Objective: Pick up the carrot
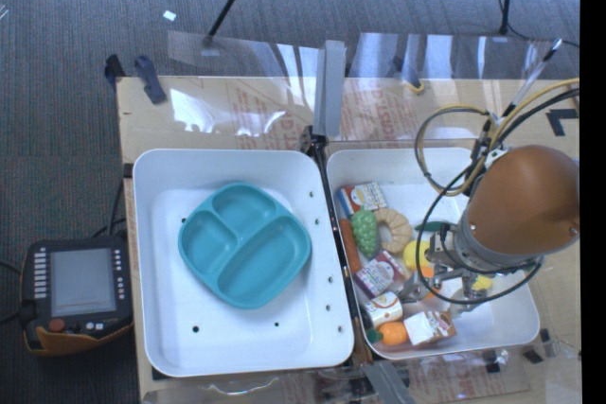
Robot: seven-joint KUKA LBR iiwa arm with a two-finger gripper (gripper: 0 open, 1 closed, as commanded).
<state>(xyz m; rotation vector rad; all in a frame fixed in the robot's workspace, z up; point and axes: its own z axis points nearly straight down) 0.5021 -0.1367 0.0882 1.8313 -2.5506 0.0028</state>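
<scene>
Carrot [349, 246]: lay along right bin's [526, 324] left wall, beside packets. Pincer [445, 284]: above that bin's middle, well apart; spread or pressed, cannot tell. Plate [244, 244]: left bin [161, 184].

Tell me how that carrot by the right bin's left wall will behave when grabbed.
The carrot looks like a smooth, rigid toy, so probably stiff and light. Long, thin and rounded, it may roll or slip from the fingers. It lies against the bin wall beside a green toy, so finger room looks tight.

The arm [521, 203] hangs over the right bin [511, 322]; a carrot [349, 246] lies by its left wall.
</scene>
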